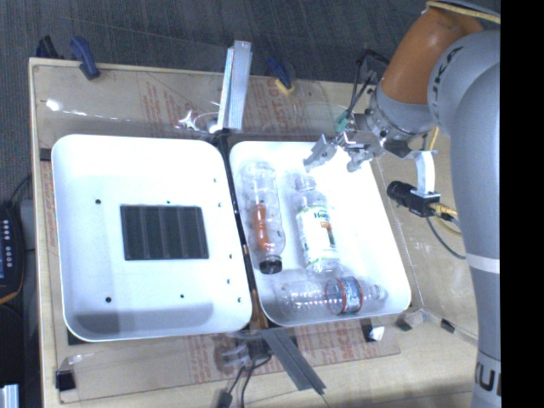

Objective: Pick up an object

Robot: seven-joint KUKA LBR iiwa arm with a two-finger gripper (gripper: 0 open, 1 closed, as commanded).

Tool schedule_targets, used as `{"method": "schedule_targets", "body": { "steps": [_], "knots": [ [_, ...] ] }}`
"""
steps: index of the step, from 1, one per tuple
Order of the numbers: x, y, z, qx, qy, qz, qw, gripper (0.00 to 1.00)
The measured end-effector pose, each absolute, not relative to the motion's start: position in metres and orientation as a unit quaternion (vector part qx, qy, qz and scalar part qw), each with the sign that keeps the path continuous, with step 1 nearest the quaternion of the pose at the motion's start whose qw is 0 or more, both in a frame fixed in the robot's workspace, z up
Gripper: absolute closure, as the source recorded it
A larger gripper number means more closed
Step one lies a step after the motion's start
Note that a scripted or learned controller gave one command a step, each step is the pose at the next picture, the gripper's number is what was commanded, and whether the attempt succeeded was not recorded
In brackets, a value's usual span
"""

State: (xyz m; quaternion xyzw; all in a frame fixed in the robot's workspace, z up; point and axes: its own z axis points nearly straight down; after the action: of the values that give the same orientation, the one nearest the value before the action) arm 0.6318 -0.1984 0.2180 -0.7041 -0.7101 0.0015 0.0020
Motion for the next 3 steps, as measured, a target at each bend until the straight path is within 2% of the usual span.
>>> {"method": "schedule_targets", "body": {
  "steps": [1, 2, 3],
  "knots": [
    [0.63, -0.208, 0.304, -0.681, -0.732, 0.0001, 0.0, 0.0],
    [0.593, -0.209, 0.161, -0.636, -0.771, 0.0015, 0.002, 0.0],
    [0.601, -0.208, 0.092, -0.616, -0.788, 0.0007, 0.001, 0.0]
  ]
}}
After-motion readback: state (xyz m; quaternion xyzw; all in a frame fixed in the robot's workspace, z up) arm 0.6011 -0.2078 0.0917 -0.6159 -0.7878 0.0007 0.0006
